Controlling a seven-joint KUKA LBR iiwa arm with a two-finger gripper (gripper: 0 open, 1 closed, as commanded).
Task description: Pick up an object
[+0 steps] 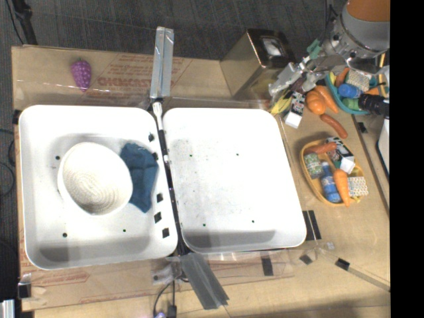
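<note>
From my remote station I see the arm (363,8) parked at the upper right, its orange band above the grey wrist, well outside both bins. The gripper (298,77) hangs over the clutter on the bench beyond the right bin's (232,230) far corner; I cannot tell how it stands or whether it grasps anything, since the toys beneath it blur into its outline.

The objects I could pick lie in the left bin (40,244). A round woven hat (94,177), cream-white with a ribbed spiral on its crown, sits dome-up in the bin's middle; being round, it has no clear long axis. Touching its right edge is a crumpled blue cloth (141,175), dark teal, its long axis running from the bin's far side toward the near side, with the lower tip pointing at the near wall and slightly toward the divider between the bins.

Outward on the bench, a small yellow basket (306,171) of toy food sits just beside the right bin, more toys crowd under the wrist, a brown box (255,61) stands behind the right bin, and a purple object (81,73) lies well apart at far left.
</note>
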